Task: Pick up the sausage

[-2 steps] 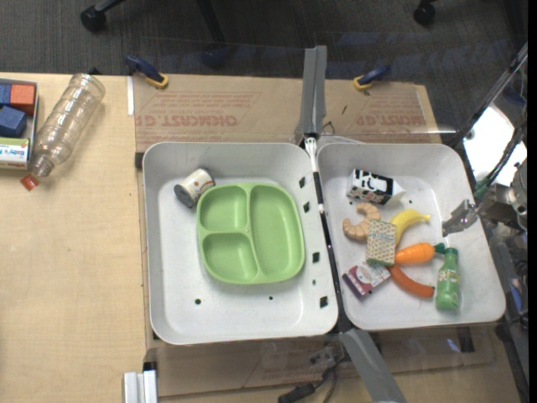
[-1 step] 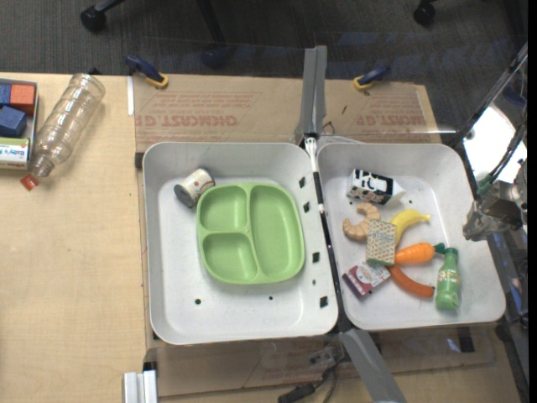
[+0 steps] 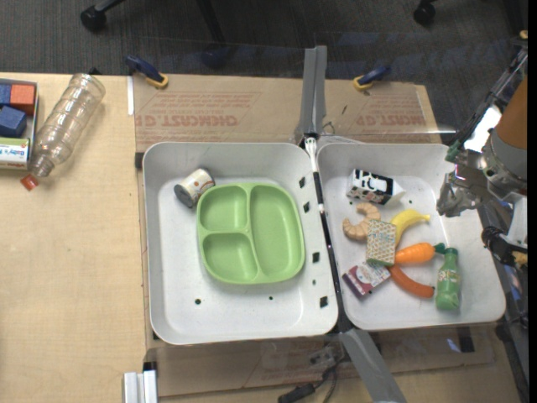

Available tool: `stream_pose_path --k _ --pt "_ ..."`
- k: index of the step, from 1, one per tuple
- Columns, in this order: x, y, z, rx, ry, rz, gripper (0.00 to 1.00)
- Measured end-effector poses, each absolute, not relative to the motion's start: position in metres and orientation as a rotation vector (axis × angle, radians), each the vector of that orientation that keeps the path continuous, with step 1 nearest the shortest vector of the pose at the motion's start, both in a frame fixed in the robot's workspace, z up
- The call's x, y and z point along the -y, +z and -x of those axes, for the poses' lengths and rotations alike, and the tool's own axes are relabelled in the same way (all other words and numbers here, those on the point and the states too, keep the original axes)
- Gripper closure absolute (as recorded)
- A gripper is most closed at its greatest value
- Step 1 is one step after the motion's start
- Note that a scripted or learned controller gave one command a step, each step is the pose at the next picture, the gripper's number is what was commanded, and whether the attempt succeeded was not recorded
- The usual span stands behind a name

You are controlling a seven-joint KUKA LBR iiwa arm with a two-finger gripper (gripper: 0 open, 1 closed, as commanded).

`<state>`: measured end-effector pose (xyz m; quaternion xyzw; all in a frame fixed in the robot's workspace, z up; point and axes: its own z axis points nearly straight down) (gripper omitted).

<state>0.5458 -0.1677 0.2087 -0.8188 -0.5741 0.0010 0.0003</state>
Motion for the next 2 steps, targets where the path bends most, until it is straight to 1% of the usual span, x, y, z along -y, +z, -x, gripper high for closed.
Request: stream_pose_path --k 1,2 --pt "0.183 0.175 -0.477 1.414 0.006 2.802 1.0" --pt "0.152 0.195 -0.487 1.2 0.004 2.903 1.0"
